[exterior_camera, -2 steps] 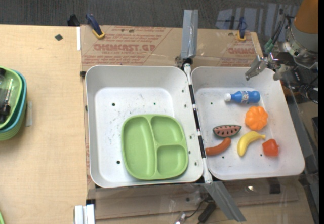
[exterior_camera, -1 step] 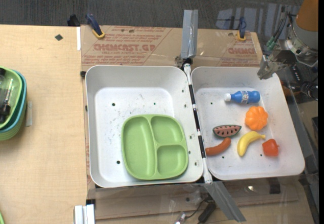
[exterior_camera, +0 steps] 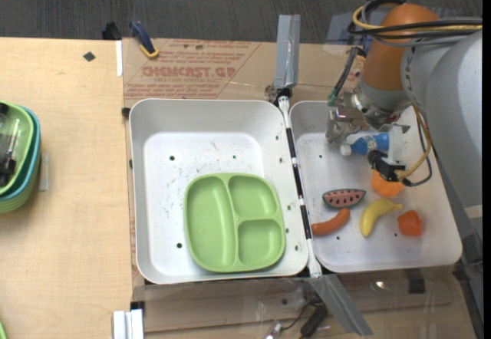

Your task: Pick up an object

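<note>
Grey steel meets toy fruit: your gripper (exterior_camera: 343, 130) hangs low at the back of the right bin (exterior_camera: 322, 249), its state impossible to read from this angle, with nothing visibly between it. You appear to be in the reach, before any grasp. A blue-and-white object (exterior_camera: 370, 143) lies just beside it; watermelon slice (exterior_camera: 344, 197), red sausage (exterior_camera: 331, 222), banana (exterior_camera: 377, 215) and tomato (exterior_camera: 410, 223) wait nearer the front. Cables crowd the orange piece (exterior_camera: 387, 185). Left, a green plate (exterior_camera: 234, 221).

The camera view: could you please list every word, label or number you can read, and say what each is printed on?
"CHEMCAST GP", red print on the brown cardboard sheet behind the left bin.
Smaller red lines above and below it on the same sheet: too blurred to read.
</note>
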{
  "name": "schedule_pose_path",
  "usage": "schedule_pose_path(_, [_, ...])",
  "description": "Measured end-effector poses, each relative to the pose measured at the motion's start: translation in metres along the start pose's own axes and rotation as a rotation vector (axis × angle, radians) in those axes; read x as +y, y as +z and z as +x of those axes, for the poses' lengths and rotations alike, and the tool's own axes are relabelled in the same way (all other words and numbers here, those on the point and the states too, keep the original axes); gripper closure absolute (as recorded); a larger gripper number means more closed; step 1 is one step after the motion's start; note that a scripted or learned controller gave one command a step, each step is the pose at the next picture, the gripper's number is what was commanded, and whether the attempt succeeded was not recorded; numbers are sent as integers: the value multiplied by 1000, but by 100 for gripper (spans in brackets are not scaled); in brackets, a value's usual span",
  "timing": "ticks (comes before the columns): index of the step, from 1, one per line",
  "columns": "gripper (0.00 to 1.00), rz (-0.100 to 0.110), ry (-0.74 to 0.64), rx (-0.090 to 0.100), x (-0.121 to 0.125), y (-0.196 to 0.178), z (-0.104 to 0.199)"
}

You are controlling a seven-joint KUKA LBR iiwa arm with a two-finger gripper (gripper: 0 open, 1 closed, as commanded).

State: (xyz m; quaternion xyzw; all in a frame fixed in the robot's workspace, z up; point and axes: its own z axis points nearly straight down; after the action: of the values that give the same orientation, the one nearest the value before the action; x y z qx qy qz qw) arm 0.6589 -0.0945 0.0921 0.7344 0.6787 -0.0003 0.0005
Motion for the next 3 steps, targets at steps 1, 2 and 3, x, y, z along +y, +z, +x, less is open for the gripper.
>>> schedule_pose_path(1, [100, 1, -85, 0, -5, -100, 67])
schedule_pose_path(2, [100, 2, -330, 0, -30, -122, 128])
schedule_pose_path(3, [100, 1, -493, -1, -18, -230, 228])
